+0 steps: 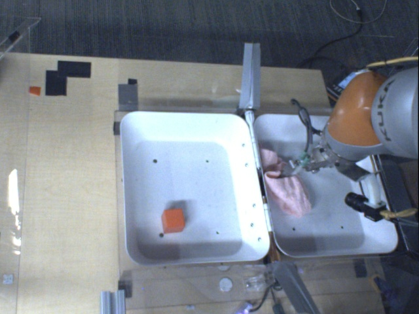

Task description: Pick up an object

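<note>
Cloth, pink and crumpled, lies in the right bin against its left wall, beside the divider between the two bins. You see the gripper low over the cloth's far end, its tip touching or just above the fabric; whether it is open, closed or holding a fold cannot be told at this size. Judge the step as the reach or grasp on the cloth, with lifting not yet shown. Your next move calls for a firm pinch on a fold, then a straight rise clear of the wall. An orange block sits in the left bin. Part of the maker's lettering, "KU", reads on the arm.
</note>
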Controlling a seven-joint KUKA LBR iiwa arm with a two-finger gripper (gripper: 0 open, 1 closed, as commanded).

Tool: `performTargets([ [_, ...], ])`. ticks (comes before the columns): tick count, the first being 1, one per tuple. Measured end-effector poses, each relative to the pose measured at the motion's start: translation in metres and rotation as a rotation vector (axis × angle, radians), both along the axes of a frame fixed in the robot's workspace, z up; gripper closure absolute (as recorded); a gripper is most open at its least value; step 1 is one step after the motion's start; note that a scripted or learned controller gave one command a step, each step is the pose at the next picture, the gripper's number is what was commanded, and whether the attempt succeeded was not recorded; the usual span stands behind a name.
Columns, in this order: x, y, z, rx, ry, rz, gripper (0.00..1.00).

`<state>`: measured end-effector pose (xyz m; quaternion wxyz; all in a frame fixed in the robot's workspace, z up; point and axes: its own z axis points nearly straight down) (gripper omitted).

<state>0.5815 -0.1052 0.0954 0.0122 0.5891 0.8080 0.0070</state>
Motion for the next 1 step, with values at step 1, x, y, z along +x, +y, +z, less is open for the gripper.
performTargets([
  [1,-0.0242,0.0104,0.0002,-0.004,-0.003,0.089,0.00],
])
